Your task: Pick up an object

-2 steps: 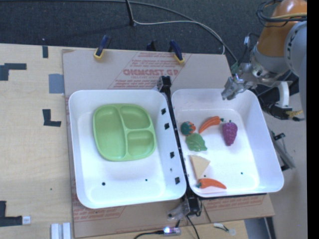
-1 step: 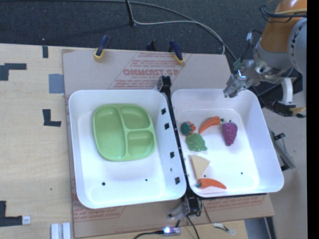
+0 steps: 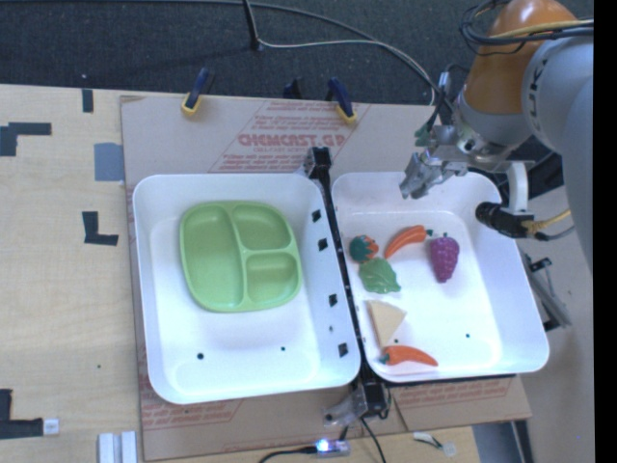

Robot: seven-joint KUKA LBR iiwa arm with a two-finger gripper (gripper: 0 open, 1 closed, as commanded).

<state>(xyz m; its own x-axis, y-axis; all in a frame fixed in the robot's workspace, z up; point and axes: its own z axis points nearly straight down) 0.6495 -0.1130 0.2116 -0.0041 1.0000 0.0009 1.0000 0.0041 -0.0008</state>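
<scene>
**Gripper poised over the right bin, nothing picked yet**

While the arm (image 3: pixel 540 56) reaches in from the right, its gripper (image 3: pixel 421 177) hangs over the far edge of the right bin (image 3: pixel 501 340), near that bin's far-left corner. Its short fingers point down and look close together, with nothing between them; the view is too small to say how wide the gap is.

Camera view, right bin: the toy foods lie in a loose cluster toward the bin's left side. A carrot (image 3: pixel 405 240) sits nearest the gripper, slanting, with a bunch of purple grapes (image 3: pixel 443 257) just beside it toward the right edge. A small green-and-red piece (image 3: pixel 362 248) and a green leafy vegetable (image 3: pixel 379 276) lie by the left wall. A cheese wedge (image 3: pixel 387 318) and a second carrot (image 3: pixel 411 357) rest near the near edge.

Camera view, left bin (image 3: pixel 164 355): a green divided tray (image 3: pixel 239 256) lies flat in its middle.

The step in hand looks like the approach, before any grasp. The next move probably calls for shifting toward the bin's middle, settling over one item, likely the near carrot or the grapes, and descending with the fingers spread across its narrow width, clear of its neighbours.
</scene>
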